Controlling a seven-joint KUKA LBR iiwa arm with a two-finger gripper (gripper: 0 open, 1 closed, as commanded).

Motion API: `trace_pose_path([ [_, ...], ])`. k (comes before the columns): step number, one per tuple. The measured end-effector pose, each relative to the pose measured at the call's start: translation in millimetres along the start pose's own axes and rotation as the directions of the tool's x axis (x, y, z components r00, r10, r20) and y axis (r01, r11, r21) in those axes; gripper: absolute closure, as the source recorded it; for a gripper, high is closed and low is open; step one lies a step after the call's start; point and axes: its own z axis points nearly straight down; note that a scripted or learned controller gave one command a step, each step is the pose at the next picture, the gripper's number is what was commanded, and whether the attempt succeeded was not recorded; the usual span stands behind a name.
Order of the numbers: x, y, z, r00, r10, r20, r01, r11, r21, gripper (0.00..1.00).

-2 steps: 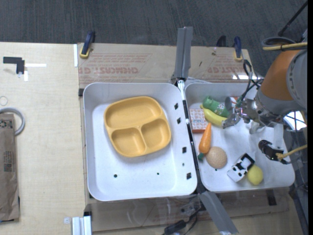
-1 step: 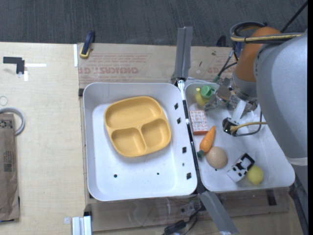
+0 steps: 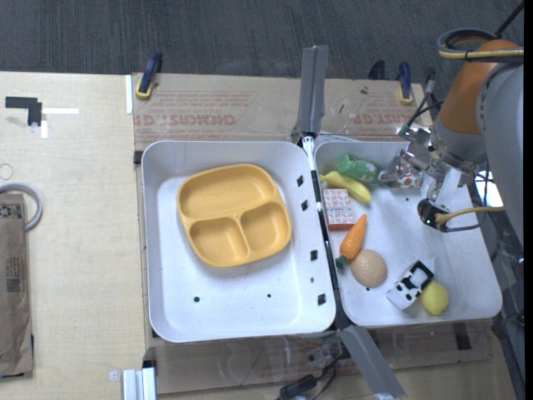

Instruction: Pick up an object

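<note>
Camera view: gripper [image 3: 405, 172], its grasp impossible to judge, sits low at the right bin's [image 3: 466, 307] far edge near the banana [image 3: 350, 187], with carrot [image 3: 354, 236] and egg [image 3: 368, 267] mid-bin, so nothing appears lifted yet.

Yellow tray [image 3: 235, 215] in left bin [image 3: 158, 248]; end effector [image 3: 405, 172] over right bin [image 3: 466, 298].

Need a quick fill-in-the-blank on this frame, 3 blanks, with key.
1. The yellow divided plate lies in the ____ bin.
2. The carrot lies between the small red box and the ____.
3. The black-and-white toy touches the ____.

Missing words: left; egg; lemon
</note>
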Motion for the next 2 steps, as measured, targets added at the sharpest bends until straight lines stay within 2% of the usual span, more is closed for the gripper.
trace_pose_path([
  [1, 14.7, 15.7, 18.1, 0.997, -0.071, 0.000, 0.071, 0.997, 0.001, 0.00],
  [2, 47.3, 15.2, 8.3, 0.975, -0.224, 0.000, 0.224, 0.975, -0.002, 0.00],
])
